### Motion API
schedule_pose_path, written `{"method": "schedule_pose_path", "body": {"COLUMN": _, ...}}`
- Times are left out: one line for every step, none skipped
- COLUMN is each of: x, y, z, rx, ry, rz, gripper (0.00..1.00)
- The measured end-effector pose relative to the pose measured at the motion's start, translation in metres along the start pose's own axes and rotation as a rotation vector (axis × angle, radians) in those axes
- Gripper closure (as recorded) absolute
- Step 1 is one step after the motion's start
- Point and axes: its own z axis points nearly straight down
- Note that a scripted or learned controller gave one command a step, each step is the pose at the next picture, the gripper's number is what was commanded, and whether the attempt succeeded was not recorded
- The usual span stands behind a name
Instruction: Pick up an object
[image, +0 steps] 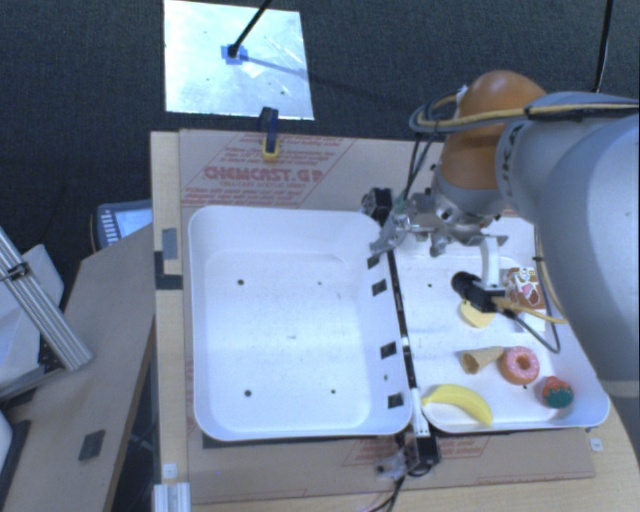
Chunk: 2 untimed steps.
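"So, what's it after?"

"One of the toys in the right bin (432, 300), I'd guess. The banana (458, 403) lies at the near edge, with a cone (481, 358) and a pink doughnut (519, 365) just beyond the banana. The gripper (440, 238) hangs well beyond the banana. Clenched or released, I can't tell."

"Anything picked?"

"Nothing I can see. I'd call it the approach: it must line up over one piece, then descend."

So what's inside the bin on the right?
A banana, a cone, a donut, a red-green toy, an orange-white toy and a yellow piece. The arm hides the bin's back right part.
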Motion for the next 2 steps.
{"method": "schedule_pose_path", "body": {"x": 0.0001, "y": 0.0002, "z": 0.0, "rx": -0.002, "ry": -0.001, "rz": 0.0, "gripper": 0.0}}
{"method": "schedule_pose_path", "body": {"x": 0.0001, "y": 0.0003, "z": 0.0, "rx": -0.002, "ry": -0.001, "rz": 0.0, "gripper": 0.0}}
